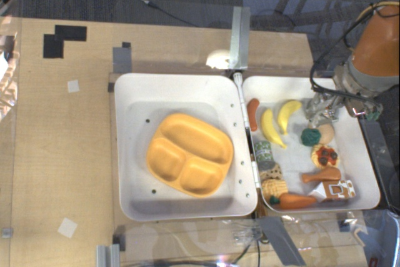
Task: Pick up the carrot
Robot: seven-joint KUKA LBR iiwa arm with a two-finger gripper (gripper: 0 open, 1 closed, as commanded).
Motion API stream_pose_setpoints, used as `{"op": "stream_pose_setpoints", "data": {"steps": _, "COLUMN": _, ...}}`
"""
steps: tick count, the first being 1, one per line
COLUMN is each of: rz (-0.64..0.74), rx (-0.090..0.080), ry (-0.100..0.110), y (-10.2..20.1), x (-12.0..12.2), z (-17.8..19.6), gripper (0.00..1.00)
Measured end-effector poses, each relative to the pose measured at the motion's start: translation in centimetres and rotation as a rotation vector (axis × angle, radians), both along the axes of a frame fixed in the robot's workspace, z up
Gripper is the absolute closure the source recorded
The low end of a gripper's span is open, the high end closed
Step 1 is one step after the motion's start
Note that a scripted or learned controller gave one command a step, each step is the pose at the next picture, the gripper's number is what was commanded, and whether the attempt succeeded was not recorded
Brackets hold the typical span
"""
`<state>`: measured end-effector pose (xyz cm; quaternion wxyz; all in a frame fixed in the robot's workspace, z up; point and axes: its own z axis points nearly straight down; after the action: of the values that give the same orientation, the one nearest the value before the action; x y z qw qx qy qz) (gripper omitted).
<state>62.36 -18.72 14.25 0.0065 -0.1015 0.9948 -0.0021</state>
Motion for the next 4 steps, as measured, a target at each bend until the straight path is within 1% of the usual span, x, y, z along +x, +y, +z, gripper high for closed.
{"op": "stream_pose_setpoints", "data": {"steps": 1, "rz": -0.134, "rx": 0.0, "ry": -0.013, "y": -1.9, "x": -5.3, "z": -1.5, "gripper": 1.0}}
{"op": "stream_pose_setpoints", "data": {"steps": 2, "rz": -0.315, "rx": 0.003, "ry": -0.006, "y": -1.8, "x": -9.8, "z": -1.4, "gripper": 1.0}}
{"op": "stream_pose_setpoints", "data": {"steps": 3, "rz": -0.395, "rx": 0.001, "ry": -0.055, "y": -1.8, "x": -11.6, "z": -1.8, "gripper": 1.0}}
{"op": "stream_pose_setpoints", "data": {"steps": 4, "rz": -0.57, "rx": 0.006, "ry": -0.037, "y": -2.1, "x": -12.3, "z": -1.6, "gripper": 1.0}}
